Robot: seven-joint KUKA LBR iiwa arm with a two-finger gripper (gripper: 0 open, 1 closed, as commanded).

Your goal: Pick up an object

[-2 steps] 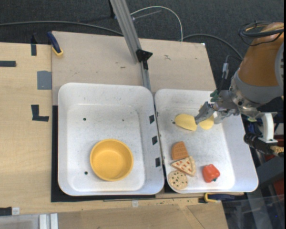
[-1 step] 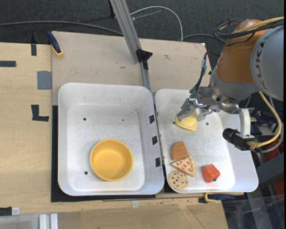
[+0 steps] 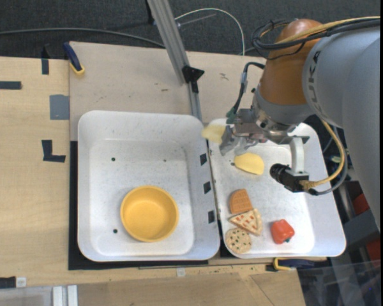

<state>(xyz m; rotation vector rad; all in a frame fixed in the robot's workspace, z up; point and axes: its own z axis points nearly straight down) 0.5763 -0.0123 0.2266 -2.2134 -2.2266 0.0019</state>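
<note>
While the arm (image 3: 332,62) reached in from the right, its tool (image 3: 235,143) hung low over the top left corner of the right bin (image 3: 325,234), close to the wall shared with the left bin (image 3: 96,132). Whether the tool was spread or pressed together could not be told. A pale yellow piece (image 3: 212,131) lay at the bin edge just left of the tool, and a yellow lemon-like piece (image 3: 249,164) just below it. Lower in that bin sat a toast (image 3: 240,201), a pizza slice (image 3: 246,222), a cookie (image 3: 238,240) and a red piece (image 3: 281,231). A yellow bowl (image 3: 149,213) rested in the left bin.
</note>
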